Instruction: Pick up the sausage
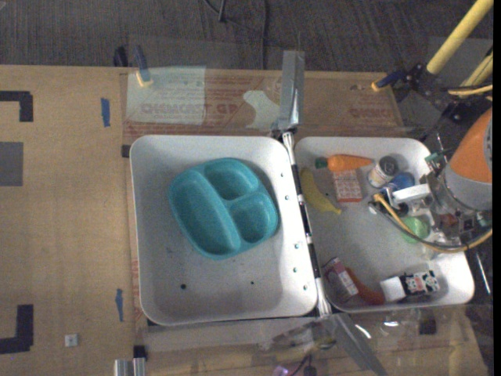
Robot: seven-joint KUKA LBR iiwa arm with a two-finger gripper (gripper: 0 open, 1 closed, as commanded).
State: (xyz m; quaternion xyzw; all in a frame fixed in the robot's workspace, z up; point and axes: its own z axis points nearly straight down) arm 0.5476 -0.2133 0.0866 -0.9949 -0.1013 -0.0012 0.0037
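The sausage, a short reddish-brown link, lies flat near the front edge of the right bin. It sits between a dark red packet and a black-and-white cow-print box. The gripper hangs over the bin's right side under the arm's orange band, wrapped in cables. It is up and to the right of the sausage, well apart from it.
The right bin also holds an orange carrot, a yellow banana, a small red-and-white card, a can and a green piece. A teal divided plate rests in the left bin.
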